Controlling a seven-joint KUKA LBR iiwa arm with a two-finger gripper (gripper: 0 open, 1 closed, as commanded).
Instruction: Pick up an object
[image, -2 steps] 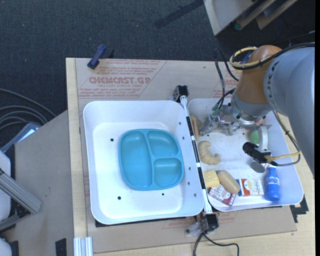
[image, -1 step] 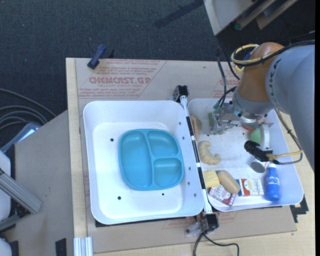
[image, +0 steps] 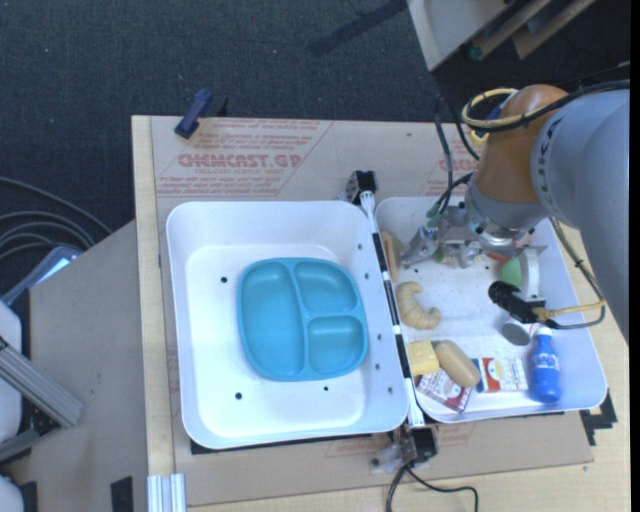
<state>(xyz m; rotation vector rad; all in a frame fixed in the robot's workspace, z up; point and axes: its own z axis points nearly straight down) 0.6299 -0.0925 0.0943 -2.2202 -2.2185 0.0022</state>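
Croissant (image: 418, 305) lies at the right bin's (image: 590, 385) left side, near the divider wall; gripper (image: 452, 243) hovers low at that bin's back, grip state unreadable, nothing visibly held; suggest a straight vertical approach, closing across the pastry's narrow width; the divider crowds one side; open floor lies toward centre; blue bottle (image: 543, 367) well apart.

A robotics lab — a plywood worktop (image: 250, 150) with two white bins (image: 200, 300) on dark carpet (image: 100, 60), loose cables (image: 40, 220) alongside.
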